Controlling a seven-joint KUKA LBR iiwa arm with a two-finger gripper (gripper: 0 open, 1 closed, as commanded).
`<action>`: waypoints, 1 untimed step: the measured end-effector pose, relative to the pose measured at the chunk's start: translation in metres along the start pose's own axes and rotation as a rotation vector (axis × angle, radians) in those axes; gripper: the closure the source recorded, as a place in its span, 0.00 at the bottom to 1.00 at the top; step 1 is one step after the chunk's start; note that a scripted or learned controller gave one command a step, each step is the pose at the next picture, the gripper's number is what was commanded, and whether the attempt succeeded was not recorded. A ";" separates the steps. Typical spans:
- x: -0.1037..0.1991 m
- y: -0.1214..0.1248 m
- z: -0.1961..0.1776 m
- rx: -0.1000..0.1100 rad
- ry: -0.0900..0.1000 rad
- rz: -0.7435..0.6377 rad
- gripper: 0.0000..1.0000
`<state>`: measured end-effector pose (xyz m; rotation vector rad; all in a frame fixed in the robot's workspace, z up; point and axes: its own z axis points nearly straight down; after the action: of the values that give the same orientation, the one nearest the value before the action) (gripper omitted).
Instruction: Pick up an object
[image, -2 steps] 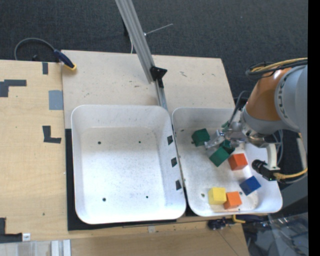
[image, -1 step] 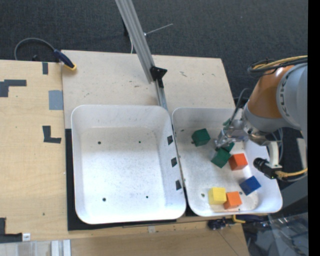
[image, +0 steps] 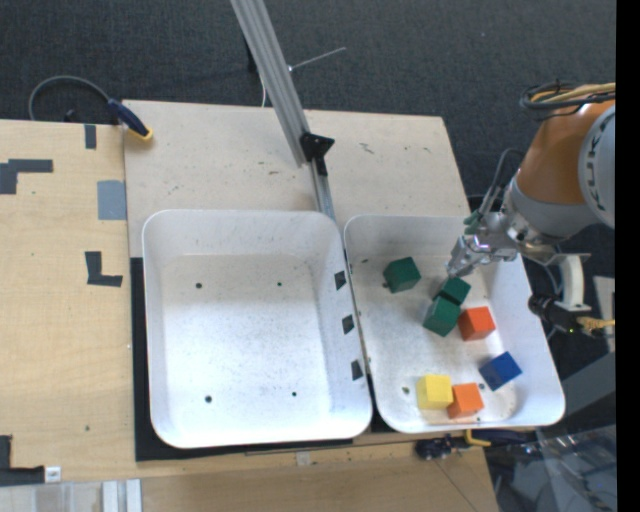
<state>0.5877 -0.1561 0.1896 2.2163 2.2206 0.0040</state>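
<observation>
I see two dark green blocks touching each other in the right bin (image: 535, 395): the smaller green block (image: 455, 291) sits just above the larger green block (image: 441, 316), and the tool (image: 463, 262) hangs right over the smaller one, its tip close to that block's upper edge. I cannot tell whether the tool is open or closed, nor whether it touches the block. The arm (image: 560, 170) reaches in from the right, its orange band high and the grey wrist angled down and leftward into the bin. An orange block (image: 477, 322) lies just beside the larger green one. A third green block (image: 402, 274) sits apart to the left. Nearer the bin's front wall I have a blue block (image: 500, 369), a yellow block (image: 435, 390) and a second orange block (image: 466, 400), the last two touching. The left bin (image: 160, 300) stands alongside on the counter (image: 60, 300).
</observation>
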 end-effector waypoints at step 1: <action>0.000 0.001 -0.032 0.002 0.001 0.000 1.00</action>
<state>0.5886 -0.1557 0.2217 2.2182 2.2214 0.0022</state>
